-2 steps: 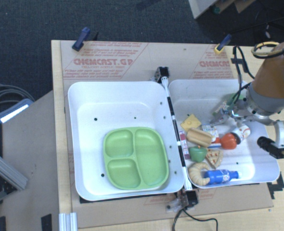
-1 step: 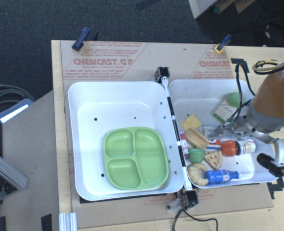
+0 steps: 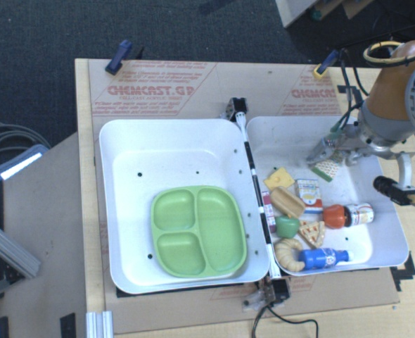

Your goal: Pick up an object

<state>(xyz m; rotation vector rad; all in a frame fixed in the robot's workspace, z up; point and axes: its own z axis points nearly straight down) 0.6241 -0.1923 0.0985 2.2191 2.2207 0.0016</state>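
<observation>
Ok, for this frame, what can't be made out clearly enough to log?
- Gripper: too small and blurred in the camera view to read its finger state or any hold on the card-like piece beneath.
- Arm: cut off by the right edge.
- Toy food pile: overlapping pieces hide one another.

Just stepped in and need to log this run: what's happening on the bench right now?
The grey arm with the orange band reaches into the right white bin, its hand low over a small white-and-green packet near the far end. A pile of toy food lies nearer the camera, including a blue bottle and a red-capped bottle. The left white bin holds a green divided tray.
</observation>
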